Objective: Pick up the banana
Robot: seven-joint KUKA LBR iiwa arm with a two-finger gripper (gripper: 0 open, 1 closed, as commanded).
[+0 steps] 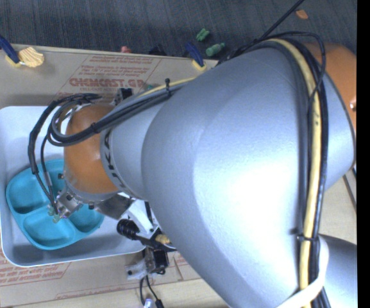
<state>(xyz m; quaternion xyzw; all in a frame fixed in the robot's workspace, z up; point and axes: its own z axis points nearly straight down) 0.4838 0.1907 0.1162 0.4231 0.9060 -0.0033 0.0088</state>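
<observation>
Grey arm [236,172] over white bin [2,172], blue divided tray [27,204] inside

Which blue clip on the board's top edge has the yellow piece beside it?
The left blue clip, at the board corner: the yellow piece sits right beside it. The other blue clip, by the arm, has none.

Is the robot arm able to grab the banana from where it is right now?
Hard to say. The arm hangs low over the white bin, just above a blue dish, and covers most of it. I cannot spot the banana, so its way in cannot be judged.
</observation>
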